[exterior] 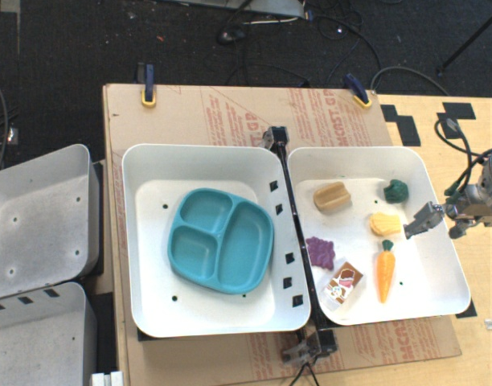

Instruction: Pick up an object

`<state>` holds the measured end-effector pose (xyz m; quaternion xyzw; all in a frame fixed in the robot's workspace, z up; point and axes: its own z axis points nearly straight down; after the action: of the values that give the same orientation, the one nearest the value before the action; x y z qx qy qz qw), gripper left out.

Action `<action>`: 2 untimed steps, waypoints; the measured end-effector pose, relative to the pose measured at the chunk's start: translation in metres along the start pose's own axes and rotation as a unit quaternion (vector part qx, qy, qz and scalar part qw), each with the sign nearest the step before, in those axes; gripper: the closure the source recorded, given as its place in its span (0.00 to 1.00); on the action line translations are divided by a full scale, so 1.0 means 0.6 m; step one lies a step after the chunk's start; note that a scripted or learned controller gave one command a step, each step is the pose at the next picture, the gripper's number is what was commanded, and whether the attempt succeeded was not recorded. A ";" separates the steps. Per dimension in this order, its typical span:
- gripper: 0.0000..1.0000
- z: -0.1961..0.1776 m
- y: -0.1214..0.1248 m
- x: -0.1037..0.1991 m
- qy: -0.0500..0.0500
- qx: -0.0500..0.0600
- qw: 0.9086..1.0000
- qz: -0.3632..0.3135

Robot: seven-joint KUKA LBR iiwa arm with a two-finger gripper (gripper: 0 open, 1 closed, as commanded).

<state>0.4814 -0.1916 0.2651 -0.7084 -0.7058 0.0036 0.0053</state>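
Objects in your right bin (439, 300), the yellow piece (385, 223) and carrot (385, 275) near its right edge, all lie unpicked; your gripper (427, 218) beside them holds nothing, spread indiscernible.

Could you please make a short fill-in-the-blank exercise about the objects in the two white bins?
1. The teal divided plate lies in the ______ bin.
2. The orange carrot has a ______ top.
3. The tan block lies in the same bin as the purple toy, nearer the ______ edge of the view.
4. The plate has ______ compartments.

Missing words: left; green; top; three
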 end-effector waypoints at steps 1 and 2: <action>0.00 -0.011 0.004 0.001 -0.002 -0.006 1.000 -0.002; 0.00 0.064 -0.005 0.005 -0.001 -0.005 1.000 -0.001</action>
<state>0.4780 -0.1883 0.2266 -0.7076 -0.7066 0.0007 0.0014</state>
